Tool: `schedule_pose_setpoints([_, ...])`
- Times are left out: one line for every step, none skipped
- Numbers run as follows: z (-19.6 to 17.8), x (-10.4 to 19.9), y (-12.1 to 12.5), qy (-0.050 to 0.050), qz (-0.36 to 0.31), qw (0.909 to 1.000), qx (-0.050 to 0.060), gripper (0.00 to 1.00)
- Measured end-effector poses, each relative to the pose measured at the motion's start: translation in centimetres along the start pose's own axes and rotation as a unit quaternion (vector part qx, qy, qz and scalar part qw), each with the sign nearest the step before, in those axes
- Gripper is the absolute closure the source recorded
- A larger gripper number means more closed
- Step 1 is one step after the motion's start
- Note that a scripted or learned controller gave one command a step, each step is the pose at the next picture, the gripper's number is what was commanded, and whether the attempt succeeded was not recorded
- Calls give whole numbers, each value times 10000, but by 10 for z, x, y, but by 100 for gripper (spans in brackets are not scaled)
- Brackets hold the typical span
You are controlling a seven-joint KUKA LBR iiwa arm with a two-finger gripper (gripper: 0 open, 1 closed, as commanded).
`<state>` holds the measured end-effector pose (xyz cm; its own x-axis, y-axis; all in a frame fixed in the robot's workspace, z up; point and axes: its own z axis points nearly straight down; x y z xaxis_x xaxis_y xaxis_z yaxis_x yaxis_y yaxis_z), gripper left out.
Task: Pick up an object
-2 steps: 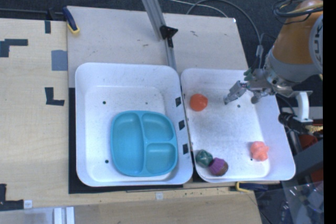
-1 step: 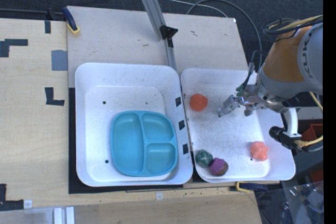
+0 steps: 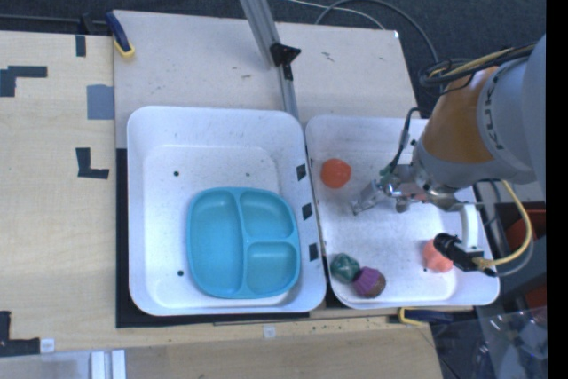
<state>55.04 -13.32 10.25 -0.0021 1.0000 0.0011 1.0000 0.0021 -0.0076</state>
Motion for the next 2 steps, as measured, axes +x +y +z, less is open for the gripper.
schedule_pose_setpoints([-13,0,1,1,-9,10000,-18,100])
schedule_pose_setpoints([-64,-9,6,-11,8,10000,-53,100])
